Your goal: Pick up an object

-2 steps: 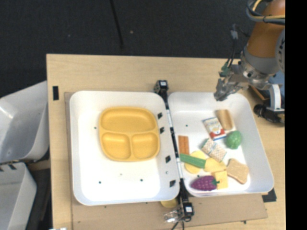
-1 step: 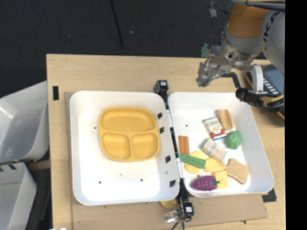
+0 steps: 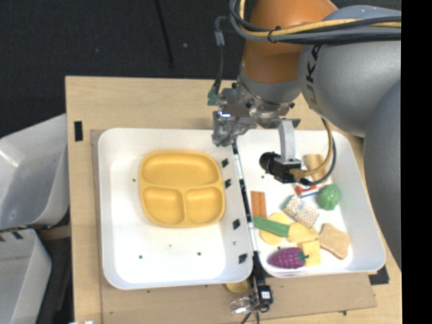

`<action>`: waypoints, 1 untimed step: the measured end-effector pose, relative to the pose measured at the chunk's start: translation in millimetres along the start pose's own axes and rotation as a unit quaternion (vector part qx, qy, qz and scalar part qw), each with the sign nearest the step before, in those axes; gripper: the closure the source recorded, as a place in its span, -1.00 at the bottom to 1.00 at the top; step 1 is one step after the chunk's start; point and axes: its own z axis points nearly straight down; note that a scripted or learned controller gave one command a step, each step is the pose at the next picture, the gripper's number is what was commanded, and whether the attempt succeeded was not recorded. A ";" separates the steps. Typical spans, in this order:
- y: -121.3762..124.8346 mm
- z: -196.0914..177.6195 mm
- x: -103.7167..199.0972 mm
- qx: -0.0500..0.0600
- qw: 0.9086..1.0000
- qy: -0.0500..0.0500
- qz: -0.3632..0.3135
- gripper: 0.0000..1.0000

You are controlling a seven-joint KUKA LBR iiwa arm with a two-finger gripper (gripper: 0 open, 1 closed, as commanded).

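- The gripper (image 3: 228,123) hangs over the far edge of the bins, right above the ridge where they meet. Nothing shows in its grasp, and I cannot tell whether it is released or clenched.
- The left bin (image 3: 121,248) carries one yellow divided plate (image 3: 182,187), lying flat near its middle. It is broad and shallow, so probably a poor thing to pinch.
- The likelier objects to pick crowd the near half of the right bin (image 3: 361,238): purple grapes (image 3: 288,256) at the near edge, a bread slice (image 3: 334,240) towards the near right corner, and a cracker (image 3: 302,211) and a green ball (image 3: 329,196) further in.
- A brown stick (image 3: 258,203) lies along the ridge side.
- The pieces touch or overlap, so a clean grasp likely wants one at the heap's rim — the grapes or the bread.
- By my judgement the pick has not yet begun; the arm has to come towards the near side and descend.
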 end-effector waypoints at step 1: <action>2.9 -9.7 -8.6 -0.001 1.000 -0.002 0.004 1.00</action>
